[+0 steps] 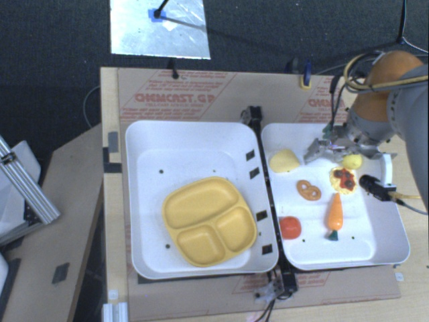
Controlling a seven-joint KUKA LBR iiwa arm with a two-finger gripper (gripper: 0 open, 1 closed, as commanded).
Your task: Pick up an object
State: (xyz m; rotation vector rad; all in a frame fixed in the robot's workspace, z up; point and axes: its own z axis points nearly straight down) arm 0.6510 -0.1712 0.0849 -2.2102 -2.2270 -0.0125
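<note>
Below, 2 white bins (201, 134) on cardboard-topped bench (181, 92).

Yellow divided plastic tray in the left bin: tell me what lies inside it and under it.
The yellow divided plastic tray holds nothing in its three compartments. It covers part of the left white bin's floor, so what lies beneath is unseen.

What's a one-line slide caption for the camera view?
Arm's pincer low over right bin of toy food, near a yellow piece; yellow tray in left bin.
</note>
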